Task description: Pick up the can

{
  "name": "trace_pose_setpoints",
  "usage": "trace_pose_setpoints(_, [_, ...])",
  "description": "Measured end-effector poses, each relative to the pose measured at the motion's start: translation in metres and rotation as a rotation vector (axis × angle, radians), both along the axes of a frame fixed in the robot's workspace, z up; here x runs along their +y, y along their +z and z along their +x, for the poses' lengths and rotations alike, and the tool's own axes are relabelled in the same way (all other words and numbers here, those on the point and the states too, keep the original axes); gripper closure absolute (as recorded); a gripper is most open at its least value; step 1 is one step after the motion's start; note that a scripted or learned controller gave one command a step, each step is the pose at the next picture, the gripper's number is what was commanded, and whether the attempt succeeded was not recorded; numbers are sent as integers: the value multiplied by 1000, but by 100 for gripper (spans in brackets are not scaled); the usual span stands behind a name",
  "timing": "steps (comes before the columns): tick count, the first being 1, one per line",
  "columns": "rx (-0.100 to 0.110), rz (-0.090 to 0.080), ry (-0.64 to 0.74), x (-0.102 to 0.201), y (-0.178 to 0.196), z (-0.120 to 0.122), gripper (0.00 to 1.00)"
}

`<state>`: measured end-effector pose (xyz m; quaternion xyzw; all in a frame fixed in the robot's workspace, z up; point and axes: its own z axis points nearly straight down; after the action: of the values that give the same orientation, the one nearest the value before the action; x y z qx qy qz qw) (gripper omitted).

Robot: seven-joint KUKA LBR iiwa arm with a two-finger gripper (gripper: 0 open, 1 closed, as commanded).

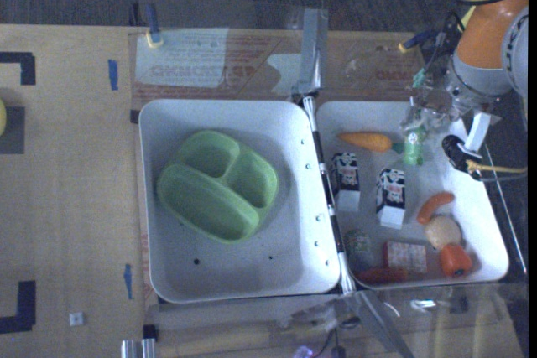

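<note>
One small can [359, 246], as far as I can make it out, lies in the lower left part of the right bin [496, 241], close to the wall it shares with its neighbour. It is dull and greyish, too blurred for me to read its label.

Just right of it lies one reddish flat box [406, 256], and below both, one dark red oblong thing [382, 274]. Above the can stand two black-and-white cartons [346, 172], the second carton [390, 195] a little lower and to the right. One orange carrot [365, 141] lies above them. In the right part of the bin I count one red-orange sausage shape [435, 207], one pale round thing [443, 232] and one orange-red thing [456, 260].

My arm [495, 38] comes in from the upper right of the frame, orange band uppermost, wrist pointing down and left. My gripper [419, 120] hangs over the bin's upper right part, just above one green bottle [412, 148] and well apart from the can. Whether the gripper is apart or closed I cannot tell; glare and cables blur it.

Two white bins sit side by side; the left bin [151, 180] holds one green divided tray [220, 184].
</note>
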<state>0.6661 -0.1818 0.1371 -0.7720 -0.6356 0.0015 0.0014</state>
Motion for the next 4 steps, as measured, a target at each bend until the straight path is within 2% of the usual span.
trace_pose_setpoints(1, [2, 1, -70, 50, -2, -10, 100])
trace_pose_setpoints(2, [3, 1, -144, 62, 9, -33, 100])
trace_pose_setpoints(3, [-11, -3, -101, 13, -49, -72, 100])
trace_pose_setpoints(4, [12, 0, -122, -19, -23, -3, 100])
